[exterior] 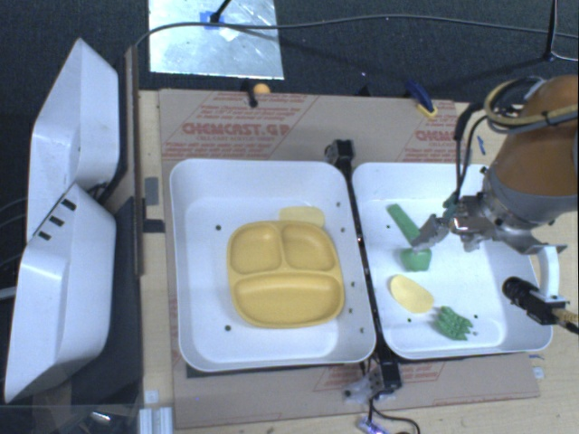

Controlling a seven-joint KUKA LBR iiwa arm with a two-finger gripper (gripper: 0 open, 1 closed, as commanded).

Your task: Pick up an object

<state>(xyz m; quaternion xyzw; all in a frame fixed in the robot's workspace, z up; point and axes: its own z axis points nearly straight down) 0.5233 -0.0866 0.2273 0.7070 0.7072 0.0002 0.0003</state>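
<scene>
The right bin (507,328) holds a long green piece (401,219) lying at a slant. A short green block (416,260) sits just below its lower end. A yellow oval piece (411,294) and a knobbly green piece (452,323) lie nearer the front. My gripper (445,231) hangs low over the right bin, just right of the long green piece and above the green block. Nothing shows clearly in its grasp.
The left bin (199,333) holds a yellow divided plate (285,274) with a pale yellow flat piece (302,215) behind it. A black clamp (340,151) sits where the bins meet. The arm (534,170) covers the right bin's far right corner.
</scene>
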